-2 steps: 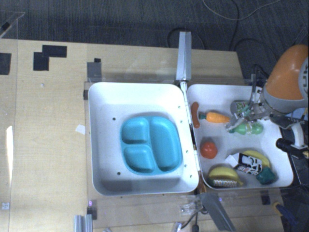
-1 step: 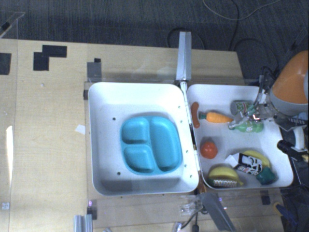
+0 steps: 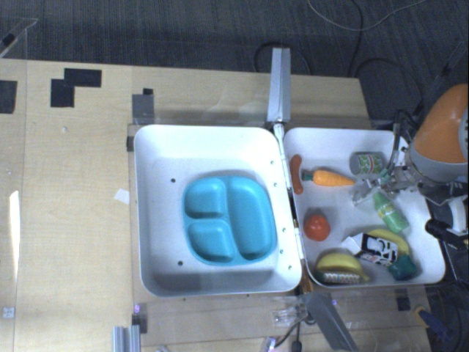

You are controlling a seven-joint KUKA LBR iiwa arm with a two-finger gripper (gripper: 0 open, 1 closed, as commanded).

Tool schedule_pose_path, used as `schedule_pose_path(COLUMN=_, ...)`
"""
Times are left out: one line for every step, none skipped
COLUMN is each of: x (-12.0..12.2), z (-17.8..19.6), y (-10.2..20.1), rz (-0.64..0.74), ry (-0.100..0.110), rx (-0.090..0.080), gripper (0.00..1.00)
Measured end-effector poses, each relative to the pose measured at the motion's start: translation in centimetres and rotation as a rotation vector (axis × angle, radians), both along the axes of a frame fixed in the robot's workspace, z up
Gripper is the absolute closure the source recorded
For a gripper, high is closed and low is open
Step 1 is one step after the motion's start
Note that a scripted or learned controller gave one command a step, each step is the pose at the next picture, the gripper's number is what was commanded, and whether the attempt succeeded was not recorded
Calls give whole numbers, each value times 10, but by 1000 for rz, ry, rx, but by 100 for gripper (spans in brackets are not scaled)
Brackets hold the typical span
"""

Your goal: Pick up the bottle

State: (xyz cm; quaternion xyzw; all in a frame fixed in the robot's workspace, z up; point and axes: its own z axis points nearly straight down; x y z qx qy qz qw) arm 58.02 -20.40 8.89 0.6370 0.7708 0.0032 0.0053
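- Dark carpet runs across the top of the view, with thin cables looping over it; below it lies the pale wooden counter (image 3: 66,218), marked with black tape squares near its upper left.
- Two shallow white bins sit side by side on the counter, split by a metal rail (image 3: 279,86) that runs up from the seam between them.
- The left bin (image 3: 157,160) has wide bare floor along all four walls; a blue divided tray (image 3: 229,220) with three sections rests at its middle.
- The right bin (image 3: 330,141) is crowded, with its barest floor along the upper wall.
- In it lie a red sausage (image 3: 296,174) by the left wall, a carrot (image 3: 330,178) just beside that, a tomato (image 3: 316,226), a can (image 3: 366,163), two bananas (image 3: 341,262), a black-and-white packet (image 3: 377,249) and a dark green item (image 3: 403,270), too small to name.
- The bottle (image 3: 388,213), pale green, lies tilted in the right half of this bin, between the can and the packet.
- The gripper (image 3: 381,185) hangs just above the bottle's upper end; I cannot tell how the fingers stand.
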Motion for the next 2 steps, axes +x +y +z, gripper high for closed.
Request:
schedule_pose_path(x=3, z=13, y=1, rz=2, ry=-7, rx=0, gripper=100)
schedule_pose_path(x=6, z=-1, y=-1, rz=-159, ry=3, rx=1, gripper=100)
